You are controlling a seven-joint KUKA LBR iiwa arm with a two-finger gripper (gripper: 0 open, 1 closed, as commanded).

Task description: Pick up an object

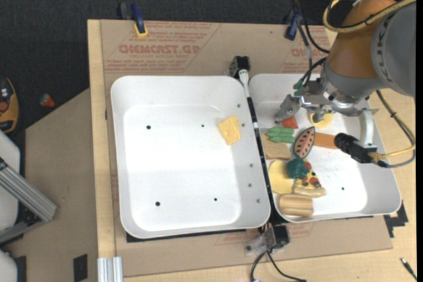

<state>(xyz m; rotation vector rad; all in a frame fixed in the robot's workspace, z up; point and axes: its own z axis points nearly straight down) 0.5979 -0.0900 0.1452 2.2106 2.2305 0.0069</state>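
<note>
Closest to the lens, down at the front of the right bin [386,198], sits a tan bread-roll thing [295,206], well below the claw [305,104] and a touch to its left. Right above the roll there's a little pizza-slice toy [310,184], and a teal lump [299,168] on a pale yellow disc [280,183], all bunched together and touching as far as I can see.

Moving up toward the claw: a watermelon-slice piece [303,141] stands tilted just under it, with a green leafy bit [280,135] beside that on the left and an orange-ish stick [323,140] running off to the right. Small red-orange thing [289,121] sits just below-left of the claw, and a yellow piece [322,119] sits just below-right, partly tucked under the wrist hardware. Either could be what it's going for, can't say which.

Claw itself hangs over the back half of the right bin, grey arm [390,43] with the orange band [360,33] coming in from the right. Honestly can't tell if it's released or clenched, the wrist blocks the view, and I don't see anything clearly grasped.

Way off to the claw's left, the left bin [132,142] has one lone yellow chunk [230,130] near its right wall.
</note>
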